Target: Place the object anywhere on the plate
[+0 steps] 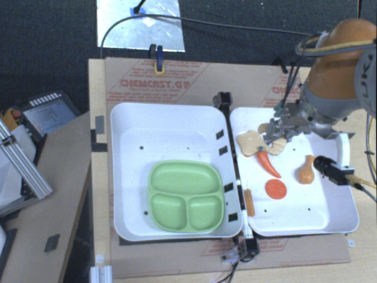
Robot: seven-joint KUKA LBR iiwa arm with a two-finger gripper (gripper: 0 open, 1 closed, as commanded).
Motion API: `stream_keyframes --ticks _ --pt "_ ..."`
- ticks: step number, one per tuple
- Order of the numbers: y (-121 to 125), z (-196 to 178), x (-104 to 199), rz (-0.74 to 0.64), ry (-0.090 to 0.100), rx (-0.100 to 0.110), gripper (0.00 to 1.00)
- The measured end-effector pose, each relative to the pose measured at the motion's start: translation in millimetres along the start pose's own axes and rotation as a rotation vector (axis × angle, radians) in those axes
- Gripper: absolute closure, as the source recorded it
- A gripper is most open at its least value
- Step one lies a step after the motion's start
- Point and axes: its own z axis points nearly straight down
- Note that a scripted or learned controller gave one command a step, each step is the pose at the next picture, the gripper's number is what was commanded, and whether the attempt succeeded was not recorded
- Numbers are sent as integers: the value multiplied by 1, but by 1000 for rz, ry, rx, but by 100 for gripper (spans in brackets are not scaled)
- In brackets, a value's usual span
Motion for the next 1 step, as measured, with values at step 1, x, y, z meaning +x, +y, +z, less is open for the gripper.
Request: stream_keyframes --ticks 1 --pt "-13 0 54 1 -1 0 100"
